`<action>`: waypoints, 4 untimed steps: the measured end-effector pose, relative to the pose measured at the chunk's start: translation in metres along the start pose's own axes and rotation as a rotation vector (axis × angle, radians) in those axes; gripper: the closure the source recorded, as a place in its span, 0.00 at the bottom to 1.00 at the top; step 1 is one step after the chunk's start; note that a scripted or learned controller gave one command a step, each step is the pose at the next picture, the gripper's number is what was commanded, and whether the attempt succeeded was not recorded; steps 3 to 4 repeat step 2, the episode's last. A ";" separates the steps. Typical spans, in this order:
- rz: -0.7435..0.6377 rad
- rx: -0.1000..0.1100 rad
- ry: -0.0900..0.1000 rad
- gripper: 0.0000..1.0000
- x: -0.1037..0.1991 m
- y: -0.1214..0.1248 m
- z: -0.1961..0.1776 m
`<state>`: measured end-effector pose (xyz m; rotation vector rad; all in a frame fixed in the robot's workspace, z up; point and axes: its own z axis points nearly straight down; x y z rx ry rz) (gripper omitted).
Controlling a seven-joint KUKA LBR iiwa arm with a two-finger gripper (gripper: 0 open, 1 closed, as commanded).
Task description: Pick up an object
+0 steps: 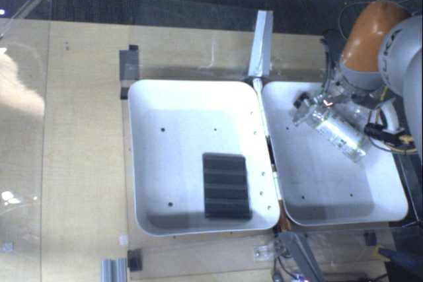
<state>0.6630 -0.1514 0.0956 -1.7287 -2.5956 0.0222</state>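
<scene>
A black ridged rectangular block [227, 185] lies flat in the left bin [152, 142], near its front right part. My gripper [309, 109] hangs low over the back of the right bin [370, 201], under the grey wrist and the orange band [370, 33]. A translucent elongated item [340, 135] with greenish marks lies slanted right beside the gripper, running toward the bin's right side. Whether the gripper touches it is not clear.
The divider ridge [268, 142] separates the two bins. A grey metal post [261, 43] stands behind the bins at their junction. Cables [390, 132] hang by the wrist at the right. Wooden bench surface [66, 142] spreads to the left.
</scene>
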 end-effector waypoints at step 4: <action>-0.616 -0.026 -0.023 1.00 0.033 0.019 -0.097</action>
